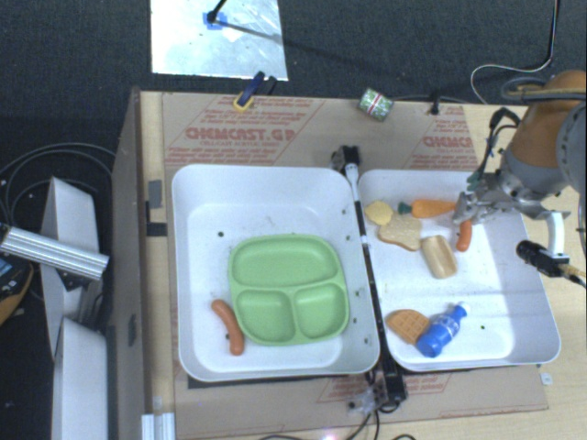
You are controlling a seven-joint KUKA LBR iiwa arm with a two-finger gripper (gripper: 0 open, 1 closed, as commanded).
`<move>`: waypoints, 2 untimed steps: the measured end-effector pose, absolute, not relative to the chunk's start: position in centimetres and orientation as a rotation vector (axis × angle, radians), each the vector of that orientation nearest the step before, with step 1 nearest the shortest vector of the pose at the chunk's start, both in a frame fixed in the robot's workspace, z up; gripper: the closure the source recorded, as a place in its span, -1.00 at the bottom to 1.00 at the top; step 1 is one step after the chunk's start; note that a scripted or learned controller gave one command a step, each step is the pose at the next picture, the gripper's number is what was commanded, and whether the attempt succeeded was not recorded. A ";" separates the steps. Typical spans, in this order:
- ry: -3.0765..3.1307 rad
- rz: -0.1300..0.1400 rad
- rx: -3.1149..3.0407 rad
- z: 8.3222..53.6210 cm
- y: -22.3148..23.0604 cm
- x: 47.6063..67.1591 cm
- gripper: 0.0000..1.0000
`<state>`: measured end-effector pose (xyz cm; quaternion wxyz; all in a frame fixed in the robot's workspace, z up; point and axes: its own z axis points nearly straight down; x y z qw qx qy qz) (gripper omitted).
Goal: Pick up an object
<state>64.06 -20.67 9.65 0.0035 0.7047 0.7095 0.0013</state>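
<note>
My gripper (470,211) hangs over the back right part of the right bin (527,287), reaching in from the right. A small red sausage (464,236) stands on end just below it, touching or very near its tip. An orange carrot (431,208) lies just to the left of the gripper. Further left are a yellow round piece (378,213) and a tan cookie (401,234). A bread roll (439,256) lies in the bin's middle. A waffle (406,323) and a blue bottle (440,330) rest near the front wall.
The left bin (197,246) bears a green divided plate (288,289) and an orange-red sausage (228,325) at its front left. A black divider (362,246) runs between the bins. A small green can (375,104) lies on the cardboard behind them.
</note>
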 end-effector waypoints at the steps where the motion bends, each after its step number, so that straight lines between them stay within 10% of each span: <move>1: 2.226 0.005 2.215 11.8 -12.5 65.5 1.00; 2: 2.225 0.005 2.215 18.5 -4.8 61.1 1.00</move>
